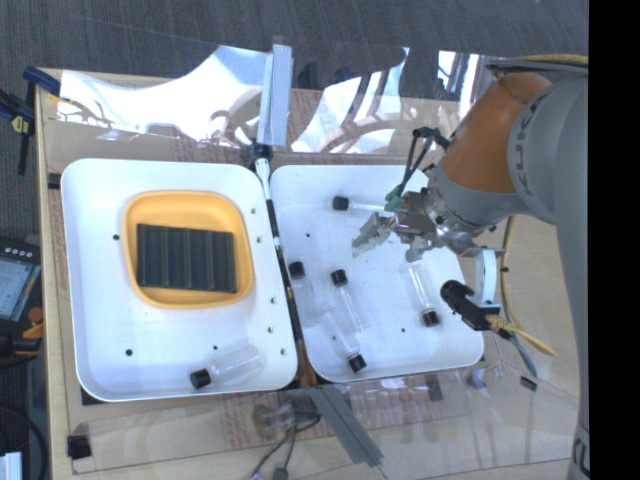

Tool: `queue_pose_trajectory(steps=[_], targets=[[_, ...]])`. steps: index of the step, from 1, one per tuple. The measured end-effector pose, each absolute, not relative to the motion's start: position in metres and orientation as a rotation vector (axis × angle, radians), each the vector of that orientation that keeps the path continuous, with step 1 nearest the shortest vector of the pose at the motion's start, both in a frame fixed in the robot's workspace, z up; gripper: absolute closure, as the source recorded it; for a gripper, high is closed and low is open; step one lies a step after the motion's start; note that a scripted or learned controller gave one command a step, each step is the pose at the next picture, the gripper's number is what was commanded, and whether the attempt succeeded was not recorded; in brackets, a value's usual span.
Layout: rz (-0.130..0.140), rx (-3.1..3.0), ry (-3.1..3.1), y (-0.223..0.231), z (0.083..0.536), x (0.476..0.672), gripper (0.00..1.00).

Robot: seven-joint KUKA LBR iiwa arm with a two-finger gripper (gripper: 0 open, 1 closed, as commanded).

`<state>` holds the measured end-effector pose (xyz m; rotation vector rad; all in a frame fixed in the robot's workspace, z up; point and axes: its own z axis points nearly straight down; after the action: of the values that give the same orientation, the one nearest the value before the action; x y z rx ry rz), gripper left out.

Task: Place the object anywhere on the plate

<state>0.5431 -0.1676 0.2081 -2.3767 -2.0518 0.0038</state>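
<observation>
Right bin (460, 343): scattered clear vials (345, 313) around gripper (392, 240).

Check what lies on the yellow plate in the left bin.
The yellow plate carries a dark ribbed insert and no vial. One clear vial lies off it, near the left bin's front edge. Whatever is under the insert is hidden.

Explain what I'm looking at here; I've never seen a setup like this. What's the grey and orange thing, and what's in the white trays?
One camera looks down at a slant on a bench. The grey and orange thing is a robot arm reaching in from the right; its tool hangs over the right bin. That bin holds several clear vials with black caps, such as one near its middle. The left bin holds a yellow plate with a dark ribbed insert, plus one vial near its front edge. I cannot tell whether the tool grips anything.
</observation>
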Motion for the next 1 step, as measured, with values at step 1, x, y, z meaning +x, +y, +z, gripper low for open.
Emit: queue_pose_trajectory(steps=[1], targets=[[0.004,-2.377,-2.052,-0.1676,0.2081,0.5431,0.00]])
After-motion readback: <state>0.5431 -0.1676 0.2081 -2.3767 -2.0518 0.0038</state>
